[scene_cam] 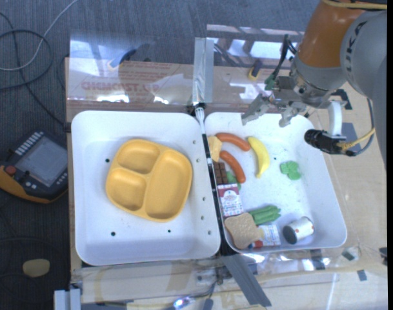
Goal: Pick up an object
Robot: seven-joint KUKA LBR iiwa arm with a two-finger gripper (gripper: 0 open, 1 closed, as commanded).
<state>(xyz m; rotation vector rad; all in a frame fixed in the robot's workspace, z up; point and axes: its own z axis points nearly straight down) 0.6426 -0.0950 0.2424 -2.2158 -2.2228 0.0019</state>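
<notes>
My gripper (268, 117) hangs open over the far edge of the right bin (325, 192), with nothing between its fingers. Just below it lie two orange-red sausages (233, 141) (233, 165) and a yellow banana (259, 155). A small green piece (290, 169) sits to the right of the banana. Toward the near edge are a red carton (230, 199), a slice of bread (240, 227), a green vegetable (266, 214) and a silver can (299, 230). A dark chocolate bar (218, 171) lies along the bin's left wall.
In the left bin (86, 225) rests a yellow divided plate (149, 178). A clear divider (199, 76) stands behind the bins. A grey pendant (35, 166) lies on the floor at the left. The arm (338, 37) crosses the upper right.
</notes>
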